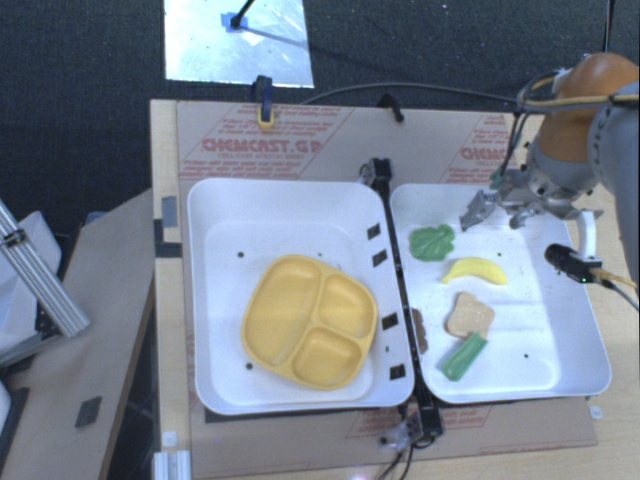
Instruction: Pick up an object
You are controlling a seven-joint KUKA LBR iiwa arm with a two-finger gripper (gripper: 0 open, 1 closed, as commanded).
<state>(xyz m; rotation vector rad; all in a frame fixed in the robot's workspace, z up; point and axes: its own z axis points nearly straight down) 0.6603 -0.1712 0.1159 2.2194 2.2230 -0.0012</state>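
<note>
Several toy foods lie in the right bin (570,368): a green leafy piece (431,241), a yellow banana (476,270), a tan bread slice (468,315) and a green cucumber-like stick (463,356). My gripper (497,213) hangs over the bin's far side, up and to the right of the leafy piece. Its fingers are spread open with nothing between them. The grey arm with its orange band (585,88) comes in from the upper right.
The left bin (220,268) holds a yellow divided plate (310,320). A ridge with black clips (392,268) separates the two bins. A shiny metal sheet (237,28) lies beyond the bench at the back.
</note>
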